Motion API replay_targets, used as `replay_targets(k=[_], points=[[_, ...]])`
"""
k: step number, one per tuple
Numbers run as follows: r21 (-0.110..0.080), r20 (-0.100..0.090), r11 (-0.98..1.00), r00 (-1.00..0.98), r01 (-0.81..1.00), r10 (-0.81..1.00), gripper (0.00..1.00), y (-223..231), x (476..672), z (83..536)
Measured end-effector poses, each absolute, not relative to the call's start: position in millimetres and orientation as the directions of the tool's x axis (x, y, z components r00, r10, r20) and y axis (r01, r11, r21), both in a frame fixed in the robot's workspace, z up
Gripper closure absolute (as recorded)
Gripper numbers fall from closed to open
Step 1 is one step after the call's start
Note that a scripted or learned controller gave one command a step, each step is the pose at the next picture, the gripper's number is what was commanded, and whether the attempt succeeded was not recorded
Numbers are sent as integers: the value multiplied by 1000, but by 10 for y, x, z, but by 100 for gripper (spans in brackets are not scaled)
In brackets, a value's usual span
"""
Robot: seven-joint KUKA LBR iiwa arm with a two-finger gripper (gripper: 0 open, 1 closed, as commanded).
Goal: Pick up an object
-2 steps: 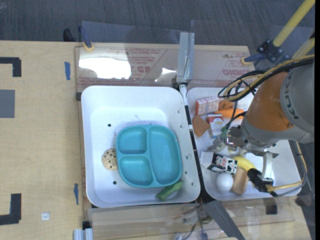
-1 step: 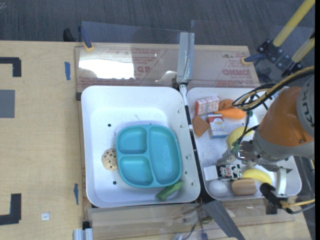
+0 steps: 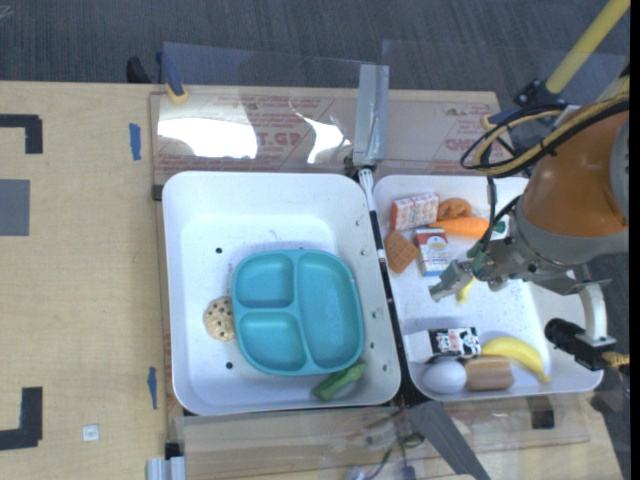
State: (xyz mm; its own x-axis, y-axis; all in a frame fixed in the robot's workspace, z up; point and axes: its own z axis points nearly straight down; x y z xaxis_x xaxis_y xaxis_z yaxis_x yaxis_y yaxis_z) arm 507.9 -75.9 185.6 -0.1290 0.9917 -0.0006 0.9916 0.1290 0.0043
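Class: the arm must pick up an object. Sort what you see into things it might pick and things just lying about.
Might pick: banana, egg, carrot, cookie, near the tool.

Lying about: blue tape, yellow pole, clear sheet.

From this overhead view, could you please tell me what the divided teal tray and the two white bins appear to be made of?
The teal tray looks like moulded plastic with a smooth matte finish: its colour is uniform and its compartment edges are rounded. The left bin and the right bin seem to be thin white plastic or coated metal. They look smooth with a faint sheen, but the view leaves the material open.
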Motion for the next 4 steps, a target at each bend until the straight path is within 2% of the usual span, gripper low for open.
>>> replay_targets(k=[1, 2, 3, 4], points=[[7, -3, 224, -224, 975, 975, 0, -1115, 5133, 876], [4, -1, -7, 7, 1000, 1000, 0, -1083, 5732, 871], [7, -3, -7, 7, 1000, 1000, 100, -1090, 5740, 986], [8, -3, 85, -85, 996, 996, 100, -1266, 6058, 1745]])
